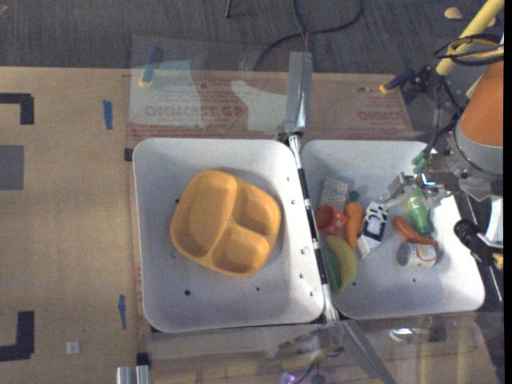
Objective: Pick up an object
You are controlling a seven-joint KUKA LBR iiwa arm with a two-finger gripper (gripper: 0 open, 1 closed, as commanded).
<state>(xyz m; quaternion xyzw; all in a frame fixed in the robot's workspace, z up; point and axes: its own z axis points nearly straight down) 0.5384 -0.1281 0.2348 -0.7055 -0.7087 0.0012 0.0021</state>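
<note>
- Two white bins are sitting side by side on a tan cardboard-looking bench top; the left bin [160,294] is holding just a yellow divided plate [226,222], sitting a bit turned.
- The right bin [448,290] is where the pickable stuff is lying: a speckled sponge-like block [334,191], a red tomato-ish thing [327,218], an orange carrot [353,221], a yellow banana [344,261] against a green piece [330,265] along the left wall, a black-and-white carton [374,222], a green bottle [418,212], a small orange piece [414,230] and a little can [418,254].
- The gripper [418,184] is hanging over the right bin's upper right, right at the green bottle. Honestly can't tell how it's set from here.
- The arm's orange band [488,110] is poking in at the right edge.
- Clear plastic sheeting [200,98] is lying behind the bins, blue tape bits are dotting the board, and black cable [324,6] is looping on the grey carpet beyond.
</note>
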